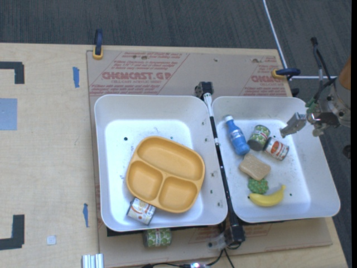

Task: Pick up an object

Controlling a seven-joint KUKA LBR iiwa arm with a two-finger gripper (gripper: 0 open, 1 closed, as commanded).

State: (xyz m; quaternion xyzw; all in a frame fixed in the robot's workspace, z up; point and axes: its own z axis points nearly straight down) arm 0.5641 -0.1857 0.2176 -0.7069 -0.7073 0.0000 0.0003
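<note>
**Gripper poised at the right bin's far edge, objects lying to its left**

The gripper (304,123) sits at the right edge of the right bin (321,166), reaching in from the right. One grey finger points down and left over the bin wall; whether the fingers are spread or pressed together cannot be told from this slant, and nothing is seen between them.

Just left of and slightly below the tool lies a small can with a red-and-white label (276,148), touching or almost touching a green-labelled can (259,137). Further left lies a blue bottle (236,135) with a white cap. Below and left of the tool rest a tan sponge-like block (255,167), a green piece (257,186) and a yellow banana (268,197) just beside it.

Well away to the tool's left, the left bin (111,149) holds a yellow divided plate (165,173), with another can (141,211) partly tucked under its near corner. A further green can (158,237) lies on the bench outside that bin.
</note>
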